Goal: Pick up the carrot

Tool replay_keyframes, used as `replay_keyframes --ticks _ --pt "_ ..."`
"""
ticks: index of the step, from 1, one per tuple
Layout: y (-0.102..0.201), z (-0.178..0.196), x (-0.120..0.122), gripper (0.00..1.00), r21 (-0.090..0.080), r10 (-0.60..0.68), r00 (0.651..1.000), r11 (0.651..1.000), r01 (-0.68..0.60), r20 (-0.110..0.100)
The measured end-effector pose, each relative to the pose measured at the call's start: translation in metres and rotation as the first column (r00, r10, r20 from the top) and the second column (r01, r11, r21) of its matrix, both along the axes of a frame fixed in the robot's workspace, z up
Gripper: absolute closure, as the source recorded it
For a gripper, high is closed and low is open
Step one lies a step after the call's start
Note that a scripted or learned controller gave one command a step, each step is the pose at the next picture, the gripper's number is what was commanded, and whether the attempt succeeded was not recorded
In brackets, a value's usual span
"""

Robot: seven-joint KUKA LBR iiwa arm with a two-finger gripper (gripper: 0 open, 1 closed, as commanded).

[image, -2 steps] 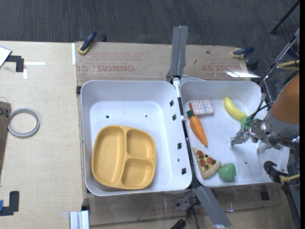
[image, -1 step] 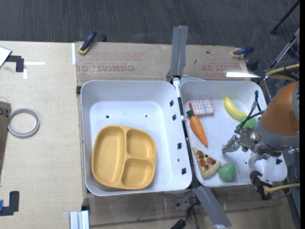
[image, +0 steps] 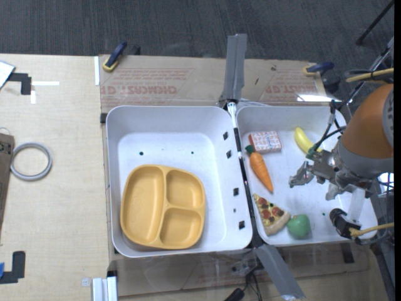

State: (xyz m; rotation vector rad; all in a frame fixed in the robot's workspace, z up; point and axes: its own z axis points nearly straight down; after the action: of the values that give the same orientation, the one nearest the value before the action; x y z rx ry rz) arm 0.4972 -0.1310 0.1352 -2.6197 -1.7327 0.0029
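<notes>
Dark carpet behind a pale wooden bench [image: 56,231], with two shallow white bins side by side, the left bin [image: 125,121] holding a yellow divided plate [image: 164,205] and a roll of tape [image: 29,161] lying well apart at its nine o'clock. Lay in the right bin [image: 285,111] along the left wall: the carrot [image: 260,170], green top toward eleven o'clock, just below a small pink box [image: 265,142], with a pizza slice [image: 270,214] at its six o'clock, a green ball [image: 300,226] at five and a banana [image: 304,141] at two. Hovered at the carrot's three o'clock, apart from it: the gripper [image: 319,179], fingers spread and nothing between them.
</notes>
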Motion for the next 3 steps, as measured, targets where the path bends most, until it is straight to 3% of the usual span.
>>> replay_keyframes --ticks 1,2,3 --pt "0.033 0.010 -0.020 0.00 0.001 0.019 1.000 1.000 -0.019 -0.003" --pt "0.065 0.056 -0.014 0.00 -0.001 -0.108 0.994 0.994 0.108 0.000" --pt "0.034 -0.045 -0.021 0.00 0.001 -0.028 1.000 1.000 0.028 -0.002"
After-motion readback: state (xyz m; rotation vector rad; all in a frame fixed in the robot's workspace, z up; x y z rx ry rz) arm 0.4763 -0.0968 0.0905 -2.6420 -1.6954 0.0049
